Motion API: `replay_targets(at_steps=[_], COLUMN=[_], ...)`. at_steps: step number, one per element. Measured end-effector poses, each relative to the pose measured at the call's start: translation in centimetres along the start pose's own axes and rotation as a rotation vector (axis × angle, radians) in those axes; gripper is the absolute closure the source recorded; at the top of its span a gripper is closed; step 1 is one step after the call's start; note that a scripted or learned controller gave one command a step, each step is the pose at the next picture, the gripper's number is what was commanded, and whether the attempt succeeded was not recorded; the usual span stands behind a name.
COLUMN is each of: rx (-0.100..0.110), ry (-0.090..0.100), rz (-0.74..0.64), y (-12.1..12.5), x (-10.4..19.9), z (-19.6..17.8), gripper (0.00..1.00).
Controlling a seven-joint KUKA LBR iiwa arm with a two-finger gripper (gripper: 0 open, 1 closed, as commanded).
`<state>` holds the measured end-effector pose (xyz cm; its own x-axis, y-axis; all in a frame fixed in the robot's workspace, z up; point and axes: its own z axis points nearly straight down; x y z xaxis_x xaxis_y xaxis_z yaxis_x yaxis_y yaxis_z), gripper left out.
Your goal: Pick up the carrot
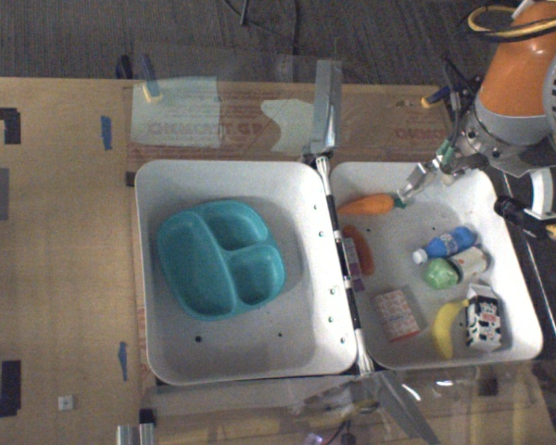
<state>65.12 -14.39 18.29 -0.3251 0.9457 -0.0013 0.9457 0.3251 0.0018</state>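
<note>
Surface (pixel 56 276): you've got a tan wooden top with blue tape bits and black corner marks on the left side, carrying both bins.

Front of right bin (pixel 524 341): closest to you is a little cow-print milk carton (pixel 483 323) with a banana (pixel 444 329) just beside it on its left. A small pinkish box (pixel 397 313) lies a bit further left.

Middle of right bin: a green thing (pixel 439 273), a blue bottle (pixel 448 244) with a white cap, and a small white piece next to them, all bunched close. Can't tell you what the white piece is. Over at the left wall there's a reddish sausage-looking thing (pixel 358 250) lying along the divider.

Left bin (pixel 157 179): a teal divided plate (pixel 221 257) with three sections, sitting left of centre.

Carrot (pixel 368 205): your target is at the far left corner of the right bin, lying sideways, green end pointing right. It's flat on the bin floor.

Gripper (pixel 413 186): it's down over the far part of the right bin, tip just beside the carrot's green end. Honestly can't tell from this angle how its tip is set, and you can't see the carrot in its hold.

Arm (pixel 519 72): grey with the orange band, coming in from the top right corner.

Far edge: a clear plastic sheet (pixel 222 114) lies on the surface behind the bins.
</note>
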Motion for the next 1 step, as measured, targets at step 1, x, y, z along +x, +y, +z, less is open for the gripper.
replay_targets(at_steps=[1], rx=[0.000], ry=[0.000], rz=[0.000], y=[0.00], x=[-0.01], z=[-0.02], gripper=[0.00])
